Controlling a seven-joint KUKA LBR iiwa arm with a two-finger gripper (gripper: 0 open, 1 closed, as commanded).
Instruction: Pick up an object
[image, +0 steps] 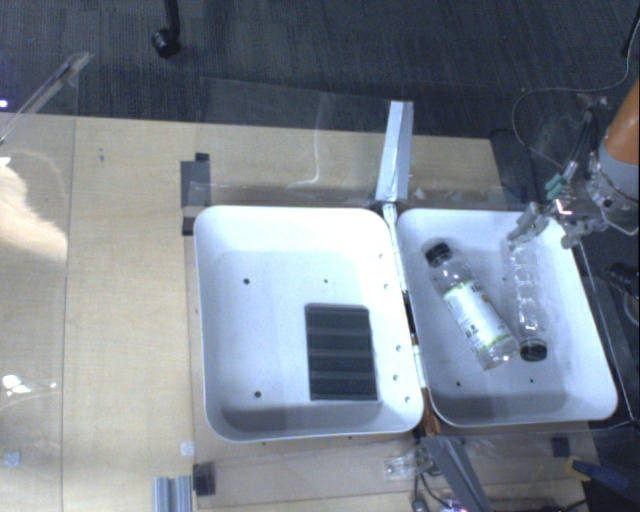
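Two clear bottles in right bin (585, 385): labelled bottle (468, 310), black cap toward far-left corner; plain bottle (524, 300), black cap at near end. Lying side by side, not parallel, near ends close together. Gripper (560, 212) at bin's far-right corner, nothing visibly held; open or closed, cannot tell. Plain bottle nearer, just below-left of gripper, long axis running near-far. Probably the easier target.

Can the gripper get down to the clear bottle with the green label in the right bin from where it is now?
Probably yes. The labelled bottle lies uncovered, and the gripper sits above the bin's far right corner. A second bottle lies close alongside.
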